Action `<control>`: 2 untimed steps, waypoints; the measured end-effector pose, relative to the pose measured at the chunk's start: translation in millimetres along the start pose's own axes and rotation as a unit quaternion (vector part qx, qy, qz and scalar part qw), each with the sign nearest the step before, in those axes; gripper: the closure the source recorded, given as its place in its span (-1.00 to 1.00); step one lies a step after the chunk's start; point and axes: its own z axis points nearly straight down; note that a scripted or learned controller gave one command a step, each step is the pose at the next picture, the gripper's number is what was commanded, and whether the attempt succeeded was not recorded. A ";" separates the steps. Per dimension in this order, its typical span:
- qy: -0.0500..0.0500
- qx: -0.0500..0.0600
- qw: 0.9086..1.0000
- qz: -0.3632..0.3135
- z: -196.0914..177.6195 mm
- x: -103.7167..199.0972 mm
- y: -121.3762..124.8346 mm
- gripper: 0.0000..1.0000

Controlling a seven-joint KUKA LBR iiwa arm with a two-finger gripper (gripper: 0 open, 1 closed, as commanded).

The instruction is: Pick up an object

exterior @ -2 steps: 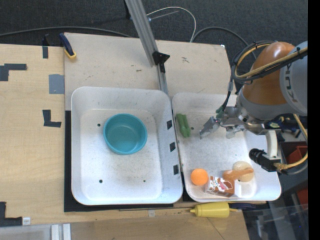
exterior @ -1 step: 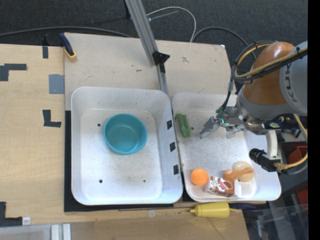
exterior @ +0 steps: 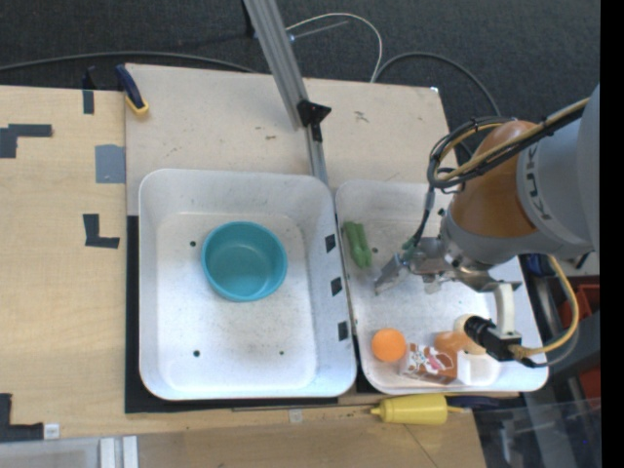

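A light wooden table carries a pale board with two shallow white bins side by side, and dark cables trail over the carpet behind. In the right bin a small green object lies against the left wall, just beside the pincer, whose fingers stand spread apart over bare bin floor with nothing between them. The arm comes in from the right, its orange band above the wrist, and covers much of the bin's right side. Toward the near edge of this bin lies an orange ball, and right of it, close together, a red and white packet, an orange-coloured lump and a white block; cabling from the wrist hangs over these last things. A yellow bottle lies on its side just outside the bin's near rim. The left bin holds a teal bowl, upright, well apart from the pincer. A metal pole slants down from the top to the gap between the bins.
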 end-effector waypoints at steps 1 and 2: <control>-0.001 -0.004 1.000 0.000 46.1 -0.1 0.4 -1.00; 0.000 -0.003 1.000 0.000 35.6 0.9 0.0 1.00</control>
